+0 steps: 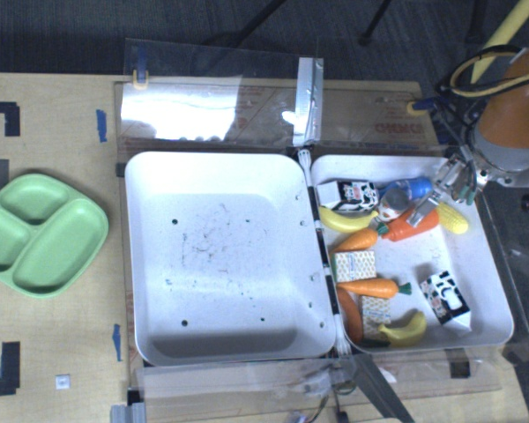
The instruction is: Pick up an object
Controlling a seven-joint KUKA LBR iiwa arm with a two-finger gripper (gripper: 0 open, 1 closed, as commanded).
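Two white bins sit side by side on your bench: the left bin (216, 254) and the right bin (489, 298), which carries all the clutter. Your gripper (454, 183) hangs over the right bin's far right corner; you cannot tell from this view how it is set, and nothing is visibly caught in it. Just beside it lie an orange carrot (414, 223) and a yellow corn cob (454, 220), with a blue bottle (410, 189) along the far edge. Near that bin's far left corner you have a black-and-white carton (354, 194) and a banana (346, 220) touching it. A second carrot (368, 287) lies toward the middle, below a checkered block (354, 264). A second banana (404, 327) rests at the near edge, and another black-and-white carton (445, 296) sits toward the near right corner. A green divided plate (40, 233) rests at the bench's left edge, well apart from both bins.
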